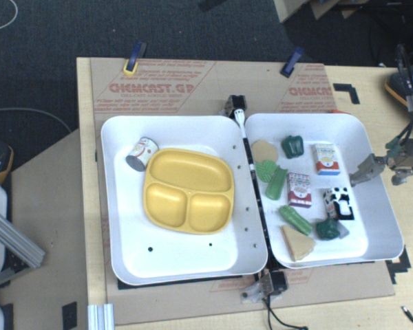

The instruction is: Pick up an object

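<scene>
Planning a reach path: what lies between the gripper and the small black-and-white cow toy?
In the camera view, bare white bin floor separates the gripper from the cow toy.

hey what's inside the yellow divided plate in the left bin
The yellow divided plate shows three bare compartments, nothing lying in them. A small can lies beside its upper-left edge, outside it. Whatever is under the plate is covered.

Yellow divided plate [188, 190] lying in the left bin [117, 205], small can [142, 153] resting just beside its upper left corner, right bin [378, 205] holding scattered toy food, gripper [372, 168] hovering at its right rim.
</scene>
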Action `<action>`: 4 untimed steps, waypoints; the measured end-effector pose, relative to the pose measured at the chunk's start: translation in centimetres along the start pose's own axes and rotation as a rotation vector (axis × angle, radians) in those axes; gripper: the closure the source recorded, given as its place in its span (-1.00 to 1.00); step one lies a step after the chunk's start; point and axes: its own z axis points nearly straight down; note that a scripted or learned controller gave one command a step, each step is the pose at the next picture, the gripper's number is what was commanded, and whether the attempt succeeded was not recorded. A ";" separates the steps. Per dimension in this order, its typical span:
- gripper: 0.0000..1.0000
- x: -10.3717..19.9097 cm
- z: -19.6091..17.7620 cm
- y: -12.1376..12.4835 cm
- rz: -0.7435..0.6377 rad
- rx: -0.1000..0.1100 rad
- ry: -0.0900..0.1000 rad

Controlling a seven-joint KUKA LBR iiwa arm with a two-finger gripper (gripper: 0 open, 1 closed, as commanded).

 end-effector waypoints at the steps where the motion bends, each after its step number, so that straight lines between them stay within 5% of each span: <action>1: -1.00 0.1 4.2 0.2 0.000 0.005 0.003; 3: -1.00 0.5 15.2 -0.6 0.000 0.008 0.004; 4: -1.00 0.1 18.9 -0.4 0.004 -0.007 -0.006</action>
